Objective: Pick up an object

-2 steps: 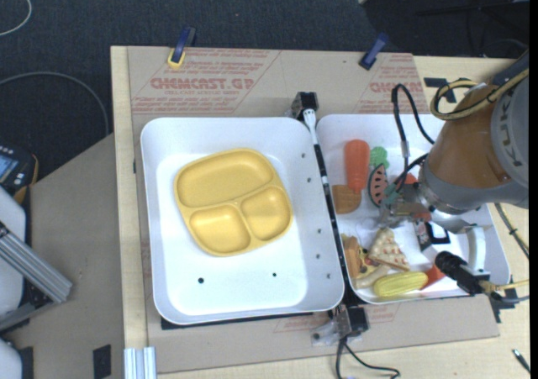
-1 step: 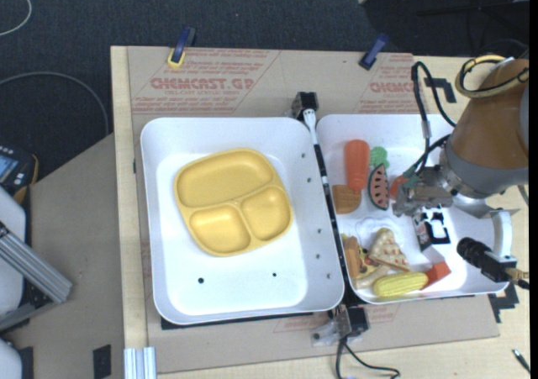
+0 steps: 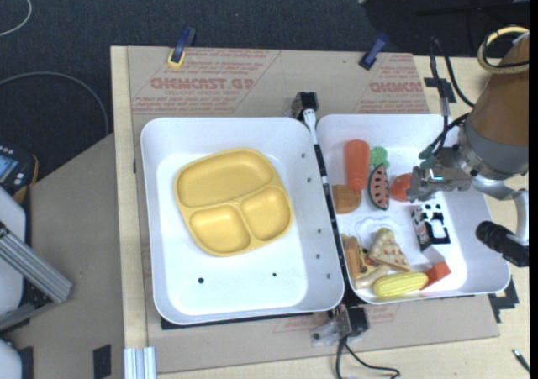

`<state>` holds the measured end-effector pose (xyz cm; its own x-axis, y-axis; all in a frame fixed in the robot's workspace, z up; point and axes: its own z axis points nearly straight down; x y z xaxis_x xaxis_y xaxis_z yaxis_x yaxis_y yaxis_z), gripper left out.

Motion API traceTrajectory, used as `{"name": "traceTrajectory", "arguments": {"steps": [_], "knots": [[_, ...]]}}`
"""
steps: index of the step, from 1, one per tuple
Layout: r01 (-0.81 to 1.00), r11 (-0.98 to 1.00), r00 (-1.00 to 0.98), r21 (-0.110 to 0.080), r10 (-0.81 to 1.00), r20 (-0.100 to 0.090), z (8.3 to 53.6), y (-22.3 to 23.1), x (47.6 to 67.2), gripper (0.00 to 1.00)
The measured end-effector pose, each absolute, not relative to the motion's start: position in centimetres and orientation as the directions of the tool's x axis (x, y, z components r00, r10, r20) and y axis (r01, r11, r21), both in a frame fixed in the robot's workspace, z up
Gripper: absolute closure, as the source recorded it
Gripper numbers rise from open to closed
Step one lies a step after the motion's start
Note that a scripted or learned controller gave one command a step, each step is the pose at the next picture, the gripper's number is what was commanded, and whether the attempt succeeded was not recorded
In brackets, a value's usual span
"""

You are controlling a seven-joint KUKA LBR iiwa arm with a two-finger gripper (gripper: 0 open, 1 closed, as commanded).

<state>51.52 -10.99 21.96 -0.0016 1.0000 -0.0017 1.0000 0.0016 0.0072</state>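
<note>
The right bin (image 3: 471,276) holds several toy foods. An orange carrot (image 3: 356,163) lies at the back with a green piece (image 3: 377,155) beside it. In front of them are a watermelon slice (image 3: 378,186), a red tomato (image 3: 402,186) and a brown slab (image 3: 345,198). Near the front lie a tan piece (image 3: 387,247), a yellow corn cob (image 3: 398,284) and a small orange-red piece (image 3: 438,271). My gripper (image 3: 430,226) hangs low over the bin's right half, just right of the tomato and behind the orange-red piece. I see nothing held in it.
The left bin (image 3: 168,226) carries a yellow three-part plate (image 3: 231,199). A black divider (image 3: 324,192) runs between the bins. The arm's wrist (image 3: 496,129) reaches in from the right over the right bin's far edge.
</note>
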Motion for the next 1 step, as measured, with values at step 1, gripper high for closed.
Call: {"name": "traceTrajectory", "arguments": {"steps": [1], "knots": [[1.000,0.007,-0.007,0.004,1.000,0.002,23.30,-5.06,52.45,1.00]]}}
